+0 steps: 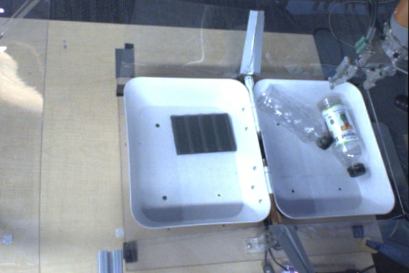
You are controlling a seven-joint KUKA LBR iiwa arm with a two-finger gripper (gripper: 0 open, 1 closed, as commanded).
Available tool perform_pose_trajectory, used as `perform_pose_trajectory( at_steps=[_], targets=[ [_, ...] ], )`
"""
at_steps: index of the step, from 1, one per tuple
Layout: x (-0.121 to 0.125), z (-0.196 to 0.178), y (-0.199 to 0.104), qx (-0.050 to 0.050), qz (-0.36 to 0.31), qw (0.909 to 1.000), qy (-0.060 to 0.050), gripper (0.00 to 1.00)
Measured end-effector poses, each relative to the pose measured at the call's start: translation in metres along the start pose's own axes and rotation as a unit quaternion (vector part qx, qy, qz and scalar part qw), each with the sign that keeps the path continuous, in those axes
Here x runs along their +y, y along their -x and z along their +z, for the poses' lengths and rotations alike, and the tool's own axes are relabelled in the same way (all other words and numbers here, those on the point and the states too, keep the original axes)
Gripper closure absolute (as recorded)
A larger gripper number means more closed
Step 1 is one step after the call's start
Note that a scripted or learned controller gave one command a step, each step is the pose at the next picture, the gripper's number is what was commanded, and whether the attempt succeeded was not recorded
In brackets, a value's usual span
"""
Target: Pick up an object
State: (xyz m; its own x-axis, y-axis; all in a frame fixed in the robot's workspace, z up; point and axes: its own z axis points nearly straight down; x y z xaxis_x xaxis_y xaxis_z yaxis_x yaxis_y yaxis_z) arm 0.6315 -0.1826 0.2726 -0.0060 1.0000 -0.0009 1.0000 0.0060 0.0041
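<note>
Lying flat in right bin (377, 198): labelled bottle (339, 128), beside crumpled clear bottle (287, 113). Resting in left bin (144, 201): dark ribbed pad (203, 133). Hovering past far-right rim: gripper (358, 67), carrying nothing; jaws' spread indiscernible.

I work in a robotics lab: 2 white bins (192, 217) sit on a wooden bench (77, 137) mid-frame, clear shielding panels (22, 73) at left, loose cables (348, 16) upper right.
</note>
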Motion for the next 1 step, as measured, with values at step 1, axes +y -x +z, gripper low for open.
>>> perform_pose_trajectory(
  at_steps=[1],
  targets=[
    [-0.0365,0.0842,0.0163,0.0,-0.063,0.998,0.0,0.0]
  ],
)
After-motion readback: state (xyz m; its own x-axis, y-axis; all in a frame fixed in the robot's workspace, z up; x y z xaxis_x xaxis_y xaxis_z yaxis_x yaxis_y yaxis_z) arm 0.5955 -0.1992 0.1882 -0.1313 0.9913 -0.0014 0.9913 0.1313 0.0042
